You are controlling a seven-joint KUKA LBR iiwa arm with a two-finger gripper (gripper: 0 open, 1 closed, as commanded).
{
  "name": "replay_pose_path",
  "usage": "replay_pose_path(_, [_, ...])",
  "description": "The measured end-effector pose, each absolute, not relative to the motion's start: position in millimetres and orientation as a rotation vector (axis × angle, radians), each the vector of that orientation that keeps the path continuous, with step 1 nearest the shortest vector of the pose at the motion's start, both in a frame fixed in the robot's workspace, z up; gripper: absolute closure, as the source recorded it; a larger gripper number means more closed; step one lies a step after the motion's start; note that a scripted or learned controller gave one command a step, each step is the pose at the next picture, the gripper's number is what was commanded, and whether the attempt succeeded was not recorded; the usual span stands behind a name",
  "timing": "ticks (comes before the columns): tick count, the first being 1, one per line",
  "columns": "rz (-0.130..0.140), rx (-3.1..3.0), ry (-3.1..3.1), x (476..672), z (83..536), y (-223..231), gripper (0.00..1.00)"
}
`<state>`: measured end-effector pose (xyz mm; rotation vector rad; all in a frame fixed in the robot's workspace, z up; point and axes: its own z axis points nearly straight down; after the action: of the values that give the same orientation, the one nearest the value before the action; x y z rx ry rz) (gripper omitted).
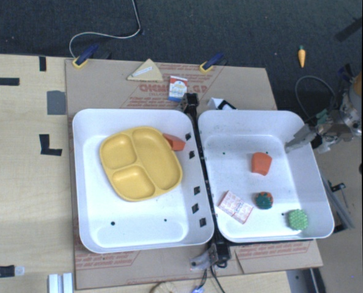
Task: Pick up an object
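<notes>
The pincer [293,143] hangs at the right bin's [230,122] upper right rim (whether spread or pressed together, I cannot tell). An orange block [261,163], patterned card [235,206], teal toy [264,200] and green ball [297,220] lie inside that bin.

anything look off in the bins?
Mostly fine. One oddity: a small orange piece in the left bin sits wedged between the yellow divided plate and the bin's right wall, partly tucked under the plate's rim. Nothing looks spilled or damaged.

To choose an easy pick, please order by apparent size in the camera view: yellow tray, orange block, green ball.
1. yellow tray, by far the largest
2. orange block
3. green ball, close to the block, so this order is unsure
</notes>
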<state>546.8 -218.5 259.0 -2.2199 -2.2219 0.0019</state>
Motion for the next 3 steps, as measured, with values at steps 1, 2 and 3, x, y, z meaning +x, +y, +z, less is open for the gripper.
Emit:
replay_pose_path(1, [-0.005, -2.222, -2.227, 579.8, 87.3, -207.9, 0.0])
replay_pose_path(2, [-0.004, -2.222, -2.229, 601.5, 86.8, -162.1, 0.0])
replay_pose_path(3, [-0.002, -2.224, -2.23, 601.4, 97.0, -163.2, 1.0])
